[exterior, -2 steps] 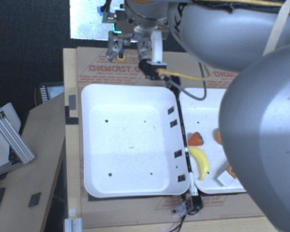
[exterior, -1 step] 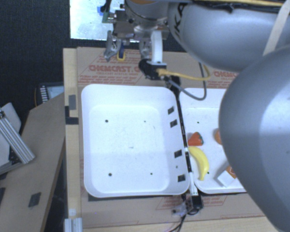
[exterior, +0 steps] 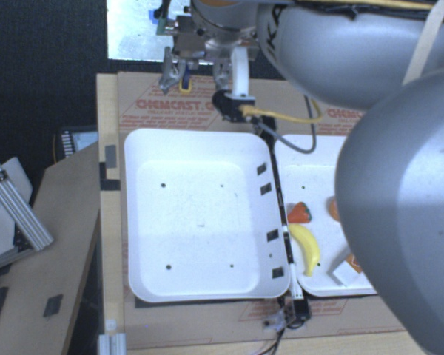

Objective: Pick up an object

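My gripper [exterior: 175,82] hangs high over the cardboard behind the back edge of the left bin [exterior: 133,198], open, with a small gap between its fingers and nothing clearly held there. A small yellow bit shows at the right fingertip [exterior: 185,85]; I cannot tell what it is. In the right bin [exterior: 311,161] lie a yellow banana [exterior: 305,247], a red and orange piece [exterior: 300,213], an orange piece [exterior: 333,209] and a white block [exterior: 340,274]. All of these lie far to the right of and below the gripper.
The large grey arm [exterior: 385,124] covers most of the right bin. A yellow cable [exterior: 281,115] and a grey one run from the wrist. A black strip with clips [exterior: 275,205] follows the divider between the bins. An aluminium rail [exterior: 15,205] stands at the left.
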Controlling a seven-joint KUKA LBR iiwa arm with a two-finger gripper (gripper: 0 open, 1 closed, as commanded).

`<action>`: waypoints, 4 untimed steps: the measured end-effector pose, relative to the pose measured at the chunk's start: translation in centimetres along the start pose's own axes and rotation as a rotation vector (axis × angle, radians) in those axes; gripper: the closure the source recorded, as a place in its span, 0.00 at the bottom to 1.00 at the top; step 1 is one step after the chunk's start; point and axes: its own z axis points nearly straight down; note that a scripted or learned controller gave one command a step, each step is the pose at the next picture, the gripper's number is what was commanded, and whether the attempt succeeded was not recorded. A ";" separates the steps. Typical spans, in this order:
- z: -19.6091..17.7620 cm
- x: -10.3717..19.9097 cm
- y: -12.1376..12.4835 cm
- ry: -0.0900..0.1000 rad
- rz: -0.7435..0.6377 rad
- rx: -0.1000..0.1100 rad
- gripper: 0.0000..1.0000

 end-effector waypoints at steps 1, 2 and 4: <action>0.0 0.0 0.0 0.000 0.000 0.000 0.00; -1.1 0.0 0.0 0.000 -0.005 -0.002 1.00; -2.2 0.1 0.1 0.000 -0.012 -0.004 1.00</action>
